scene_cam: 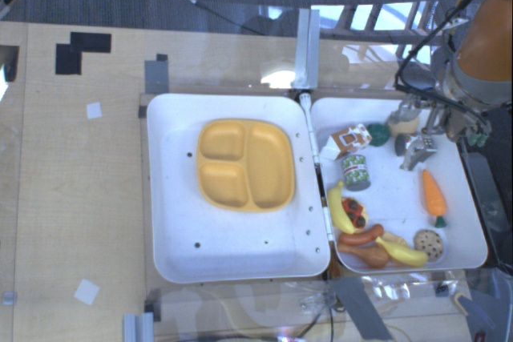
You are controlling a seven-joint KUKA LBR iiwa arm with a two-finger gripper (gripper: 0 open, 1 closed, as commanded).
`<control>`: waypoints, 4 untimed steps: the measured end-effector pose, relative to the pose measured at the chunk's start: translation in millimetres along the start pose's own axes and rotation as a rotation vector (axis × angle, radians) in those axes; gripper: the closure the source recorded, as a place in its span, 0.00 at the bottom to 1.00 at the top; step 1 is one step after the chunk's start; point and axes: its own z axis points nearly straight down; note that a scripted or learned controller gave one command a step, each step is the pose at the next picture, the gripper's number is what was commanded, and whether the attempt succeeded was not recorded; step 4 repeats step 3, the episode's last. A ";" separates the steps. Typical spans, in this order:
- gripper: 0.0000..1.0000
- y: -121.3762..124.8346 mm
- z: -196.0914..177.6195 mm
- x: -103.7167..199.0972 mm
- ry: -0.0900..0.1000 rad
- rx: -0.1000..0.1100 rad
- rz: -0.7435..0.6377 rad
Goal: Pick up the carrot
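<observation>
The carrot (434, 195) lies in the right bin (385, 196) near its right wall, orange with a green tip pointing toward the front. My gripper (417, 150) hangs over the same bin, just up and left of the carrot's upper end, fingers pointing down. Its metal fingers (410, 156) stand slightly apart with nothing between them. The carrot lies free on the bin floor.
The right bin also holds a small brown carton (350, 139), a green can (355, 171), a banana (343, 211), sausages (362, 237), a cookie (429, 243) and a green item (379, 134). A yellow divided plate (244, 164) sits in the left bin (172, 196).
</observation>
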 end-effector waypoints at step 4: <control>1.00 -64.2 25.1 77.6 -0.006 0.004 -0.206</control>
